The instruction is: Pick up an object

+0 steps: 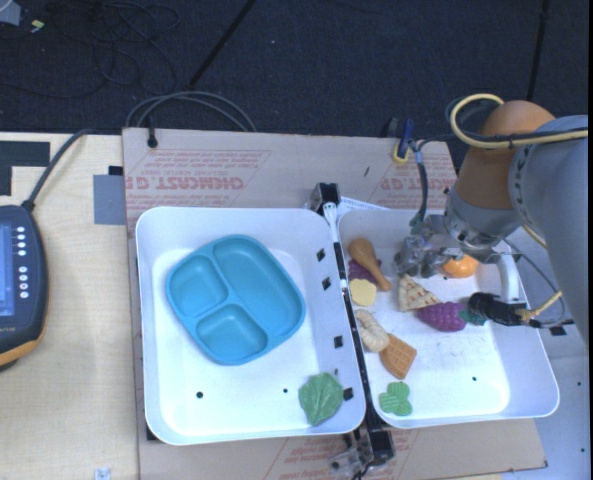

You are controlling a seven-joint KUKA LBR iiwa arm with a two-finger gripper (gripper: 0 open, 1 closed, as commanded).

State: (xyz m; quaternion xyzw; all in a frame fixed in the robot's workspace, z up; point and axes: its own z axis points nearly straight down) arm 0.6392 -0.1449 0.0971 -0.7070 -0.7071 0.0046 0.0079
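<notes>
Two shallow white plastic bins side by side on a cardboard-covered bench [196, 173], meeting at a black-clipped seam. In the left bin [161, 388]: a blue three-compartment plastic tray [235, 298] lying flat, tilted a little, left of centre; a green leafy toy lettuce piece [322, 398] at the near right corner, just beside the seam. In the right bin [496, 388]: a tan toy drumstick [367, 261] at the far left; under it a small round yellow toy piece [362, 292] against a dark purple bit; nearer, a pale peanut-shaped toy [373, 330] touching an orange waffle-patterned toy cracker [399, 356]; nearest of all, a small green toy broccoli floret [395, 399] by the near left corner. Around the middle, a triangular tan toy wedge [413, 294], a purple toy grape bunch [442, 316] just right of it, and an orange round toy fruit [461, 265] farther back, close against the grey gripper [423, 256]. Gripper low over the far middle of the right bin, hanging from the grey arm with its orange band [496, 163] reaching in from the right. Jaws too blurred and crowded to judge: cannot tell whether apart or together, nothing clearly seen between them. Outside the bins, at the far left edge, a grey-and-orange control pendant [1, 283] with a lit screen.
</notes>
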